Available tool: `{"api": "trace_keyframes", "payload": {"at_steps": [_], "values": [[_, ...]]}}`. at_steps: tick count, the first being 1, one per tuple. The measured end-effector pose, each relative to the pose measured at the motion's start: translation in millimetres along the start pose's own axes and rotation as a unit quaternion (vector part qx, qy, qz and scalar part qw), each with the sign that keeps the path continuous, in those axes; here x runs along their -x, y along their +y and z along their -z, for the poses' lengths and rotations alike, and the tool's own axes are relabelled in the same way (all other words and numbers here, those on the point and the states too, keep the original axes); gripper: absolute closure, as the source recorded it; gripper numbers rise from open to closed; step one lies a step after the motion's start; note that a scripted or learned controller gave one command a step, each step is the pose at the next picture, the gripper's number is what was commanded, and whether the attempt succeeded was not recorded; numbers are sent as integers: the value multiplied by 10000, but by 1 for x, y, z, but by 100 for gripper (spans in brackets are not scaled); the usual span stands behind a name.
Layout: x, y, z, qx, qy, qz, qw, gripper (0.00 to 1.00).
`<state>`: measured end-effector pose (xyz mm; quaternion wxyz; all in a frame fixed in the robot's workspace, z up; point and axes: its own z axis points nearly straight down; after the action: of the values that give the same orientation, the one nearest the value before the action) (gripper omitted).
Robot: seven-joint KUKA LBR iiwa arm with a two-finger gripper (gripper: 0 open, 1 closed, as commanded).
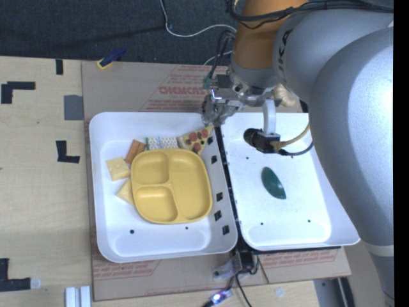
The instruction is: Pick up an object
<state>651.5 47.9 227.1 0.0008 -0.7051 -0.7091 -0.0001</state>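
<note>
A yellow divided plate (171,185) lies in the left bin (108,235). Behind it lie several small pieces: pale cheese-like wedges (118,169), a brown stick (135,151), a green-and-white strip (161,143) and a spotted slice (198,139). A dark green leaf-shaped object (275,183) lies in the right bin (319,229). My gripper (214,114) hangs at the back of the left bin, near the divider, just above the spotted slice. The wrist hides its fingers.
The grey arm with its orange band (262,18) covers the upper right and the back of the right bin. A black cable part (263,139) hangs over the right bin. Black clips (220,197) run along the divider between the bins.
</note>
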Motion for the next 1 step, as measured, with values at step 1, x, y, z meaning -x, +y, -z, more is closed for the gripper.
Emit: {"api": "trace_keyframes", "payload": {"at_steps": [1], "values": [[-19,4,4,-1,-4,-14,10000,100]]}}
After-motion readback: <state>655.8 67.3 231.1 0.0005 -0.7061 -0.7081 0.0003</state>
